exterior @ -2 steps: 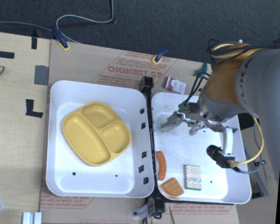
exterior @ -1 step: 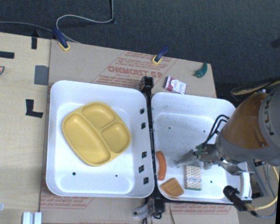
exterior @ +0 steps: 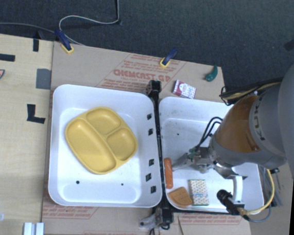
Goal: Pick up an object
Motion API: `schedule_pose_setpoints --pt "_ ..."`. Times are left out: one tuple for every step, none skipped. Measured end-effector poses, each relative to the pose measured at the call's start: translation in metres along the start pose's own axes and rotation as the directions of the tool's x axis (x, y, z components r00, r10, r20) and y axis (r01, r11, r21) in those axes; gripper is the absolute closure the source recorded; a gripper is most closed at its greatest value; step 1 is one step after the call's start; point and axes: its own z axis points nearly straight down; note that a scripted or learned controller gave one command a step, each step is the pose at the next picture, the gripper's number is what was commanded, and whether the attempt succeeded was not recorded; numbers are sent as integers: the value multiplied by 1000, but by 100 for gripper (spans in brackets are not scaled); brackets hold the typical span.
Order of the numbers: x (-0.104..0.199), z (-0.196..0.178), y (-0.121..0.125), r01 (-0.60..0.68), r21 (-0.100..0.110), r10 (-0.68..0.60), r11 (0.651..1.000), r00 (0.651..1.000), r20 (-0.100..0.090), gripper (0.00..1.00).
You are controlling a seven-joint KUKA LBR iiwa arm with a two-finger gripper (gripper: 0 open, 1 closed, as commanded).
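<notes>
Both bins, the left bin point(exterior: 63, 132) and the right bin point(exterior: 188, 118), look like smooth, faintly glossy white plastic. The yellow divided plate point(exterior: 101, 139) appears smooth plastic; beneath lies matt brown cardboard point(exterior: 115, 70).

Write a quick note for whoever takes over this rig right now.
Gripper: low in the right bin, near its left side; nothing visibly held, and I cannot tell if it is open.
Right bin: orange hot dog along the left wall, brown toast at the front, small patterned card beside it.
Left bin: yellow divided plate.
Done: arm is down in the right bin.
Left: grasp and lift an object; the hot dog lies nearest the gripper.
</notes>
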Motion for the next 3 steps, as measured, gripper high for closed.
schedule_pose_setpoints --pt "0 -10 0 0 -1 0 1000 1000 1 100" --pt "79 -98 -26 2 6 -2 1000 1000 -4 100" --pt "79 -107 -26 3 8 -3 1000 1000 -4 100"
